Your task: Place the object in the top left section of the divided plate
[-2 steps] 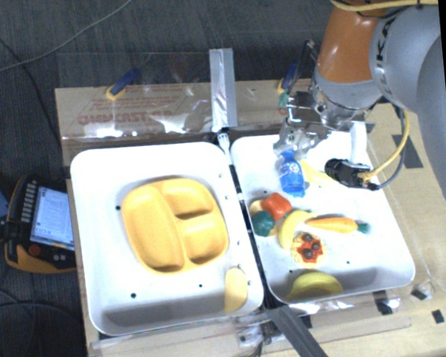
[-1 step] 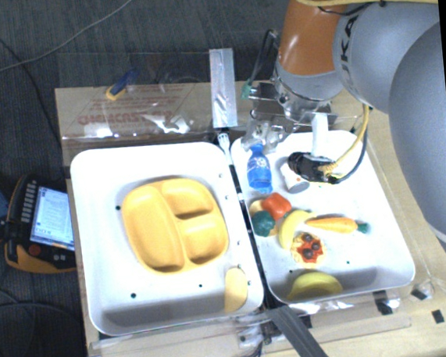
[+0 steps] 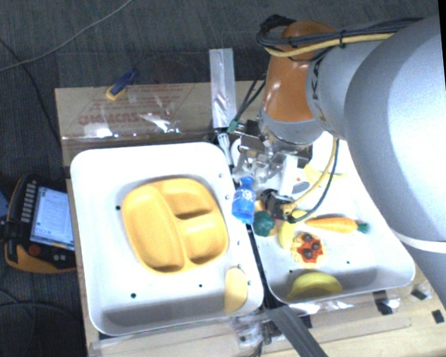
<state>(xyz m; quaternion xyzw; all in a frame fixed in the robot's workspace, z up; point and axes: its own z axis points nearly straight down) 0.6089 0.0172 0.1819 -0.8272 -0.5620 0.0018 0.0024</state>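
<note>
**Blue object at the tool, plate waiting in the left bin**

The blue object (image 3: 243,204) sits just below the tool (image 3: 258,180), over the seam between the two bins, with a small teal piece (image 3: 263,224) just beside it on the lower right. It looks like a small toy of hard plastic: probably light, stiff and rather smooth, so it may slip unless it is pinched across its narrow middle (a guess from its shine and size). Its long axis seems to run roughly up and down in the view, with a paler end toward the tool; which end is the front I cannot tell. Whether the tool is clamped on it, or merely hanging above it, is hidden by cables and the wrist, so its state cannot be told.

The yellow plate (image 3: 151,229) lies in the left bin (image 3: 109,302), its top left section bare. A pale oblong piece (image 3: 235,288) rests at that bin's lower right. In the right bin (image 3: 388,264) lie a carrot (image 3: 333,224), a topped round toy (image 3: 307,247) and a yellow-green piece (image 3: 315,285).
</note>
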